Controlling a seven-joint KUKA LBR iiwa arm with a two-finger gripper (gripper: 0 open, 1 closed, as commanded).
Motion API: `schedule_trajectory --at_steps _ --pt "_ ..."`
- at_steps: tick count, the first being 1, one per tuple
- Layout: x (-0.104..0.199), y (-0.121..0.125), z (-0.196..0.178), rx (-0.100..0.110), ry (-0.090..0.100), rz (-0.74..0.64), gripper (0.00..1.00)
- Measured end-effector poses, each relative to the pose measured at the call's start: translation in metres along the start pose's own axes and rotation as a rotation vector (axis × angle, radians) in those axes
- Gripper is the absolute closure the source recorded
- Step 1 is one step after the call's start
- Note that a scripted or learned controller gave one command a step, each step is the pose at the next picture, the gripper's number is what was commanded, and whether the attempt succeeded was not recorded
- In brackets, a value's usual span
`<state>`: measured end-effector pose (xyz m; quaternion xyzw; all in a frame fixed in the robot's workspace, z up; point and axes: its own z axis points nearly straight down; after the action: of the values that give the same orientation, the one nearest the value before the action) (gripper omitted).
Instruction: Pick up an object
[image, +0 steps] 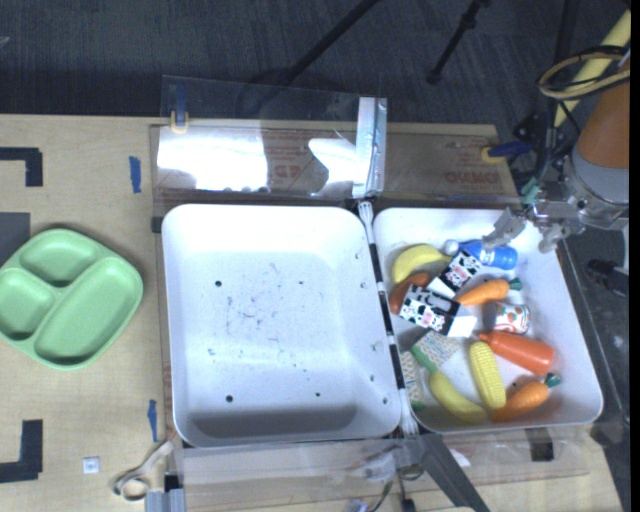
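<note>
The end effector (535, 215) is seen at the far right corner of the right bin (585, 385), low over its rim, with nothing between its fingers; how far they are parted cannot be told. Just to its left lies a blue bottle (492, 256), the nearest candidate for a pick, touching a black-and-white patterned box (462, 270). Nearer in the bin, a carrot (484, 292) and a banana (418, 262) are heaped with a second patterned box (427, 308), a small can (511, 320), a larger carrot (521, 351), a corn cob (487, 372) and another banana (452, 397). For a sound pick, a piece at the edge of the heap would best be chosen, the fingers set across its narrow width and lowered fully before closing, so that neighbours are not wedged in. The left bin (200, 240) carries only faint marks. A green divided plate (68, 295) rests on the table (80, 140) at far left. Red lettering is printed on cardboard (470, 175) beyond the bins, but it is too blurred to be read; the labels on the boxes and can are likewise illegible.
</note>
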<state>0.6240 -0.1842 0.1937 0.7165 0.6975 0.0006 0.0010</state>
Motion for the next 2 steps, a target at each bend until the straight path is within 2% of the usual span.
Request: schedule_trajectory --at_steps 1,2 --pt "0.0033 -0.0175 0.0799 -0.026 -0.004 -0.082 0.00" --pt "0.0072 -0.0259 0.0852 -0.048 -0.020 -0.237 0.00"
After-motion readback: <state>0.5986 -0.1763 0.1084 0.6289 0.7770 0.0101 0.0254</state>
